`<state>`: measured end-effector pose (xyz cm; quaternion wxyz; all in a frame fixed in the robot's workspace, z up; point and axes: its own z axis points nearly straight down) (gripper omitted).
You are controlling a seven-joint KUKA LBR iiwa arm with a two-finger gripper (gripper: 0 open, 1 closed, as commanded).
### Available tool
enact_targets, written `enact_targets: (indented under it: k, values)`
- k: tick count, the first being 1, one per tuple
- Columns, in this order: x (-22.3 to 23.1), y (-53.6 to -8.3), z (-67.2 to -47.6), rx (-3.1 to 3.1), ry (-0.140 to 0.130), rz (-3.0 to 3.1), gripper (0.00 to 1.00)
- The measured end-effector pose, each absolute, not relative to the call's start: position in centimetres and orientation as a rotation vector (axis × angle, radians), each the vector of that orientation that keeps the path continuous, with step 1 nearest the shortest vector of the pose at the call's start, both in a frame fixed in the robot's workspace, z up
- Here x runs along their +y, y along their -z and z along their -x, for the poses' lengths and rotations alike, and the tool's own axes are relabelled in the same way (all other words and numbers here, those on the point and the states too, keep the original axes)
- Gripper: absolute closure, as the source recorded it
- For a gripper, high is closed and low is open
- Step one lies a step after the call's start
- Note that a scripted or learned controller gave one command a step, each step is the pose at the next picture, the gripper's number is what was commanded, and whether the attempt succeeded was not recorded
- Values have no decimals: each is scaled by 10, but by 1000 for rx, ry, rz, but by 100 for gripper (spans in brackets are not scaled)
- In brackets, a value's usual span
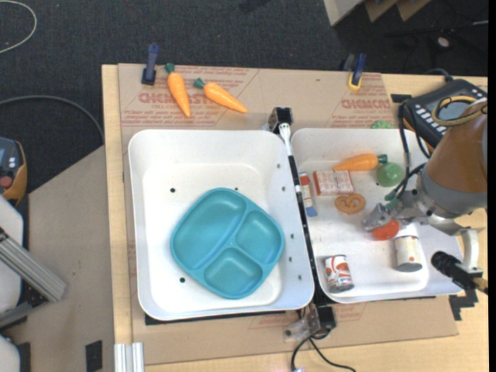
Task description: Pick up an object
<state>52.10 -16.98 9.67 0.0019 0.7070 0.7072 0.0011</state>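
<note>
My gripper (pixel 379 216) is low in the right bin (pixel 372 291), at its middle right, reaching in from the right on the grey arm with the orange band. It hangs directly over a small red object (pixel 386 230), partly covering it. Whether it touches the red object is unclear. Close by lie a brown round cookie (pixel 350 204) to the left, a green ball (pixel 390 173) above and a silver can (pixel 406 253) on its side below right.
The right bin also holds an orange carrot (pixel 356 162), a red-and-white box (pixel 333 183) and a red-and-white can (pixel 338 273). A blue divided plate (pixel 227 242) lies in the left bin (pixel 147 208). Two carrots (pixel 179 93) (pixel 223 95) lie on the bench behind.
</note>
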Motion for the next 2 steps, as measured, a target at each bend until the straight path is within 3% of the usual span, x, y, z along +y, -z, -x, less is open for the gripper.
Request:
enact_targets:
  k: [1,2]
  values:
    - [-111,-87,-609,2224,-8,-2206,100]
    - [-52,-193,-631,2224,-17,-2206,100]
